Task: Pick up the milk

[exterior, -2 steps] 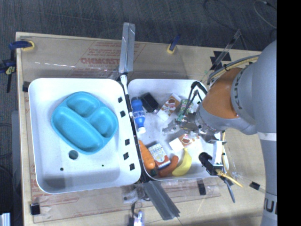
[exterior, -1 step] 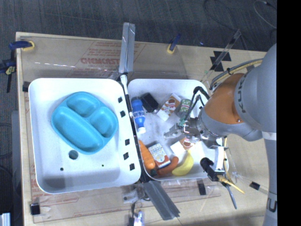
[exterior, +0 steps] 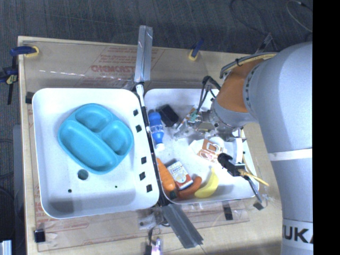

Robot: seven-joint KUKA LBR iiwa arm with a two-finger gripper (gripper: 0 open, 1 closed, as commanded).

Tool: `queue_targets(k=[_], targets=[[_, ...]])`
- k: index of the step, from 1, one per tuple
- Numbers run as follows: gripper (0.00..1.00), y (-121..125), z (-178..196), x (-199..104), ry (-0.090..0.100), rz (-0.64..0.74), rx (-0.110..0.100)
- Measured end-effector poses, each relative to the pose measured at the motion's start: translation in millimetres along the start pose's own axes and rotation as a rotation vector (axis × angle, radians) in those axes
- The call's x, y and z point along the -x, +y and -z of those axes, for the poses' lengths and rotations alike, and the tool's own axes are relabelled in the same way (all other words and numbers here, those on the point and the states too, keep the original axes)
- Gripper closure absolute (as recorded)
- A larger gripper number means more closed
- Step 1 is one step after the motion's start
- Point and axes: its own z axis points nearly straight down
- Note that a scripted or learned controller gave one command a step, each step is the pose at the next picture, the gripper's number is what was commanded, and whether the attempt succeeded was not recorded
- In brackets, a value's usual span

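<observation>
The milk (exterior: 179, 174), apparently the small carton, lies at the right bin's (exterior: 175, 95) front between carrot (exterior: 165, 178) and banana (exterior: 209, 185), not yet lifted. Farther back the gripper (exterior: 194, 121) hangs apart from it; how wide it stands I cannot tell.

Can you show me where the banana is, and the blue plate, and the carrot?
banana (exterior: 208, 185): camera view, middle of its yellow curve.
blue plate (exterior: 95, 137): camera view, ridge between its compartments.
carrot (exterior: 165, 177): camera view, middle of its orange body.
</observation>
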Motion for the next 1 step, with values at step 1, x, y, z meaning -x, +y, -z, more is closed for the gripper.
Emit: queue_targets(k=[1], targets=[[0.0,-74.2,-2.3,20.7,0.001,0.135,-0.004]])
